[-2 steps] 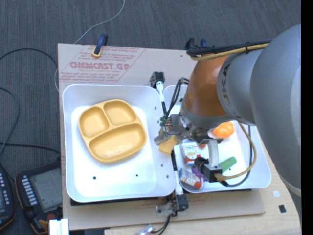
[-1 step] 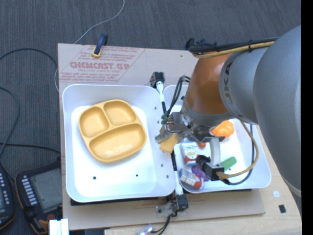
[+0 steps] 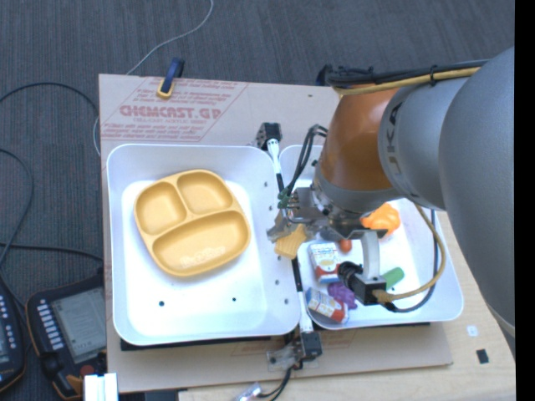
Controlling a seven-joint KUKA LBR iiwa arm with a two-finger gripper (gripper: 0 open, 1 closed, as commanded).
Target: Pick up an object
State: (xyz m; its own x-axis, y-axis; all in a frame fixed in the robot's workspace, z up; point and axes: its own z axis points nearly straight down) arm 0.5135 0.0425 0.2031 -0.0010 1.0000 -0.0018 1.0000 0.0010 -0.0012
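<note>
In the right bin [image 3: 447, 303], gripper [image 3: 294, 224] — grip unclear — among crowded toys [image 3: 328, 284].

The one thing I could read stood on the brown board [image 3: 167, 111] under my bins: pale red block letters that looked like "CHEMCAST GP", slanting slightly across its far left part. Finer red lines of print ran above and below that word, all too small for me to make out. A small white and red carton [image 3: 324, 261] lay in the right bin [image 3: 443, 303] near my wrist, and it bore some printing, but I could not tell any letters on it. The handheld pendant [image 3: 71, 328] at the lower left had a screen, too blurred to read.
</note>
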